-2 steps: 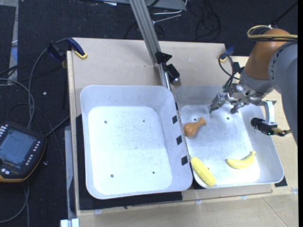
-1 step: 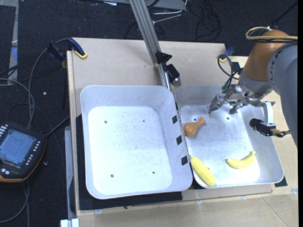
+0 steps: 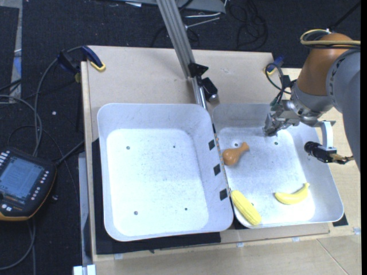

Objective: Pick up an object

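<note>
Drumstick (image 3: 235,153) lengthwise up-right, thin end toward arm; fingers' (image 3: 272,127) state not discernible.

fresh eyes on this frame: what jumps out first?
Three bright toy foods in the right white bin: a yellow plastic banana near its front right, a yellow corn cob at its front left corner, and a tan chicken drumstick by its left wall. The grey arm's gripper hangs over that bin's rear, apart from all three.

In the right bin (image 3: 321,171), a drumstick (image 3: 235,153) lies near the left wall, a corn cob (image 3: 245,207) in front of it, a banana (image 3: 292,195) right of the cob.
</note>
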You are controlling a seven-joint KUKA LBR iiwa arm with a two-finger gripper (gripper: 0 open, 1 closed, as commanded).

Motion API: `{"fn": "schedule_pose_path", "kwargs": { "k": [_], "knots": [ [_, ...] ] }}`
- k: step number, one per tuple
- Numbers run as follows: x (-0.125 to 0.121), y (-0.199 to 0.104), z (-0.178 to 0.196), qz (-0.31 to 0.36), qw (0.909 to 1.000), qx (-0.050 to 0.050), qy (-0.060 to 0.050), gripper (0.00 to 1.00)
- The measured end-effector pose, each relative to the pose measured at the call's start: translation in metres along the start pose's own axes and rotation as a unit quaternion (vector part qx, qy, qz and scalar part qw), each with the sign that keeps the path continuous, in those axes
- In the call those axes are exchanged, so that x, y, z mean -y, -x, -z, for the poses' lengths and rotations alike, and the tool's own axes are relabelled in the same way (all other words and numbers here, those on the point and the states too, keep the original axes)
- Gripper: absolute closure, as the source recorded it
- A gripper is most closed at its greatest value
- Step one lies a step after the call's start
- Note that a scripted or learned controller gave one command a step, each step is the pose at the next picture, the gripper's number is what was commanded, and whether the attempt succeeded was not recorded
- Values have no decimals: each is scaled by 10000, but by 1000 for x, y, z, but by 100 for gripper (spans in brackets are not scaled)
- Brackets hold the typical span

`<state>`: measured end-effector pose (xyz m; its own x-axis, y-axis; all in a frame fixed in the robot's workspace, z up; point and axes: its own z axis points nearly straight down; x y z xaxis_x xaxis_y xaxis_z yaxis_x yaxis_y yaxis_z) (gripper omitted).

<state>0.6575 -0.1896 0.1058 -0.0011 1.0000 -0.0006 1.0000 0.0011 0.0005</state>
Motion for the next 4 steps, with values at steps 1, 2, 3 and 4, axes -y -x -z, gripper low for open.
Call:
{"fn": "schedule_pose_path", "kwargs": {
  "k": [1, 2, 3, 4],
  "knots": [
    [-8, 1, 60, -4, 10000, 3, 24, 100],
    [-11, 10, 118, -3, 10000, 5, 23, 100],
    [-12, 10, 154, -3, 10000, 0, 13, 100],
    [-18, -43, 150, 18, 10000, -8, -1, 100]
  ]
}}
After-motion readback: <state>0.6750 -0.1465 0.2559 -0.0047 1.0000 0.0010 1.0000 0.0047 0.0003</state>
